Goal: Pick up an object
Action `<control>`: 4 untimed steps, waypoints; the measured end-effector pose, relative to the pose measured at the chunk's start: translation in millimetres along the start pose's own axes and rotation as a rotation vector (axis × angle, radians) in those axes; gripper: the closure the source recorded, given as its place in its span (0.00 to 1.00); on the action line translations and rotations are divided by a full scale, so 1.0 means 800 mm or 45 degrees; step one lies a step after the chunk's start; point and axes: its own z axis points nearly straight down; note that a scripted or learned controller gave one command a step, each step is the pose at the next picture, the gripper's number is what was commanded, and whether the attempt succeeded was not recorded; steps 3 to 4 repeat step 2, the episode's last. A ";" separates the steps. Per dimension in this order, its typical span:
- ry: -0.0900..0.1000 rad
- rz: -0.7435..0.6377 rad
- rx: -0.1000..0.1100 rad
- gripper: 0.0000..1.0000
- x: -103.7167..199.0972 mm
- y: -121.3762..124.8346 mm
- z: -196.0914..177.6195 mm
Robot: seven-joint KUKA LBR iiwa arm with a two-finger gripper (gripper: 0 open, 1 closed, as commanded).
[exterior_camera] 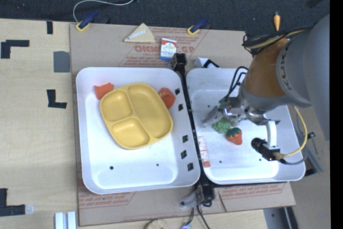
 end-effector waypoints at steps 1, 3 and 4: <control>-0.002 0.000 -0.003 1.00 -0.001 0.001 -0.012; 0.001 -0.003 0.002 1.00 0.085 0.027 -0.123; 0.001 -0.003 0.002 1.00 0.085 0.027 -0.123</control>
